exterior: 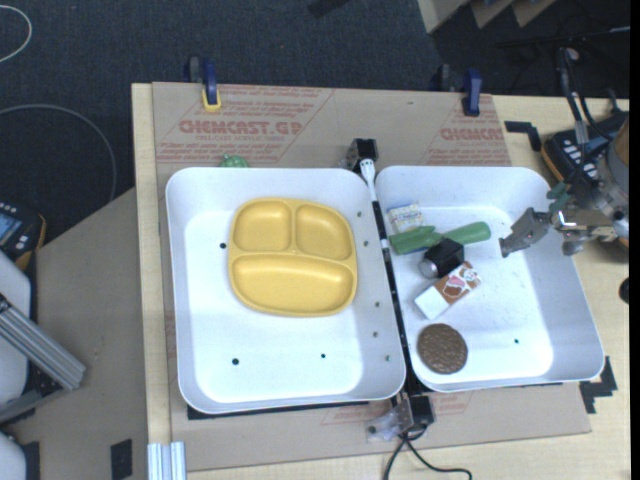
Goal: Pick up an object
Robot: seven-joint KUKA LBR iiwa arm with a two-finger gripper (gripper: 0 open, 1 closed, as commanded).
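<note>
The right bin [560, 318] holds several small objects. A green elongated piece [440, 237] lies near its far left, with a small white packet [404, 214] just behind it. A black cylinder [441, 259] sits in front of the green piece. A white and red block [450, 290] lies nearer still, and a brown round disc [442, 348] rests by the bin's front left. My gripper [518, 236] hangs over the far right part of this bin, to the right of the green piece and apart from all the objects. Nothing shows in its grasp.
The left bin [200, 348] carries a yellow divided plate [293, 258]. Blue clamps [209, 76] [472, 93] pin the brown board at the back. The arm's wrist and cables [590, 193] crowd the bench's right edge.
</note>
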